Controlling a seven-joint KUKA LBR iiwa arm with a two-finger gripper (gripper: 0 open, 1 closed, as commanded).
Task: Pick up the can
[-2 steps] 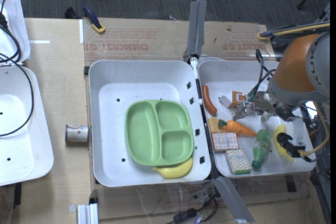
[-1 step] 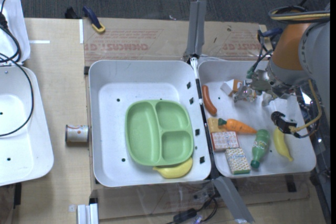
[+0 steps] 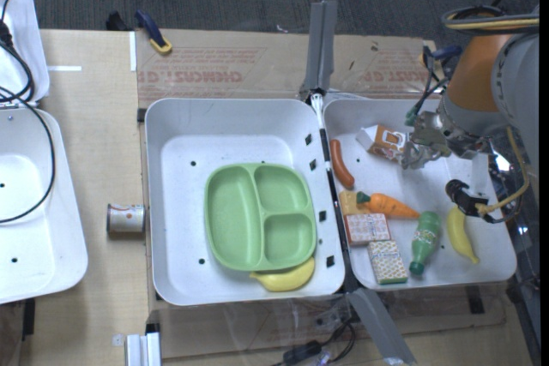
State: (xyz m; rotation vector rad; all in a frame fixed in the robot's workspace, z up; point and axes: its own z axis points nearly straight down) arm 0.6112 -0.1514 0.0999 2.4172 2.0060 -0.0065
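The can (image 3: 126, 219) is small and silver with a reddish end. It lies on its side on the bench, just outside the left wall of the left bin (image 3: 163, 184). My gripper (image 3: 418, 152) hangs low over the back of the right bin (image 3: 489, 270), far to the right of the can. It is next to a small white and orange carton (image 3: 386, 141). The grey arm with its orange band (image 3: 480, 73) comes in from the right edge.
The left bin holds a green divided plate (image 3: 262, 214) and a banana (image 3: 283, 277) at its front. In the right bin lie a sausage (image 3: 342, 163), a carrot (image 3: 390, 204), two cracker boxes (image 3: 366, 228), a green bottle (image 3: 425, 240) and a banana (image 3: 461, 236).
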